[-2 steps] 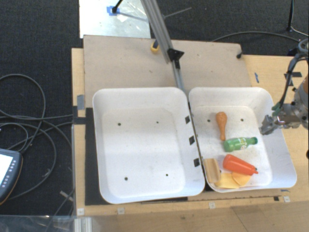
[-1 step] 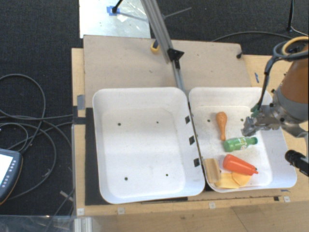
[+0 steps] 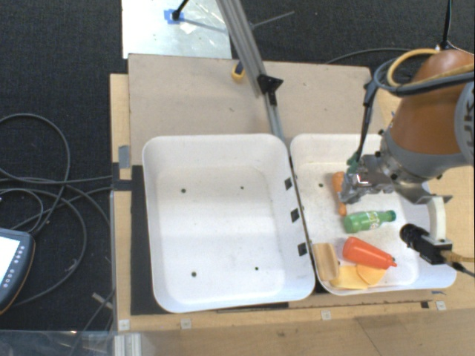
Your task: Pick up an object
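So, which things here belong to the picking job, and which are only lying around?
For the job: pincer, green bottle, orange carrot-like toy, yellow pieces, right bin.

Lying around: left bin, tablet, cables.

Two white bins sit side by side on the counter [image 3: 185, 95]: one at centre left [image 3: 159, 199], one at right [image 3: 315, 150]. In the right bin lie one green bottle [image 3: 368, 219], one orange carrot-like piece [image 3: 339, 186], one orange cone-shaped toy [image 3: 366, 252], one yellow piece [image 3: 356, 276] and one tan block [image 3: 326, 262].
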You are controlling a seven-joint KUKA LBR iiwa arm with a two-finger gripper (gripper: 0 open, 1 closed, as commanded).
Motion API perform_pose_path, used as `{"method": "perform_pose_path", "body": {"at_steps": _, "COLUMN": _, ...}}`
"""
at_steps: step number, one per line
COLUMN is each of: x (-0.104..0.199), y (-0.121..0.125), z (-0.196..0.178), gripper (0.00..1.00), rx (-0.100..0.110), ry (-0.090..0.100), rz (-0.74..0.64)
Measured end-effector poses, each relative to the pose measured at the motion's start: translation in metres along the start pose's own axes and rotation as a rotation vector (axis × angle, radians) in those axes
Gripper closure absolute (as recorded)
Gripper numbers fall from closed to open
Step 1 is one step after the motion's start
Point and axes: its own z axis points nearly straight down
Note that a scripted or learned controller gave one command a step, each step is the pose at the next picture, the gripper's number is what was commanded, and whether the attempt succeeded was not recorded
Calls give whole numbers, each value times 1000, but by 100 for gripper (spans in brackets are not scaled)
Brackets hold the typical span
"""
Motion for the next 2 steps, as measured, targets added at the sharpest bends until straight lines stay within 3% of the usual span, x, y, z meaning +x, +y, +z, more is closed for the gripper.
{"method": "perform_pose_path", "body": {"at_steps": 2, "x": 92, "y": 22, "z": 26, "gripper": 100, "rx": 2, "ry": -1, "rz": 2}}
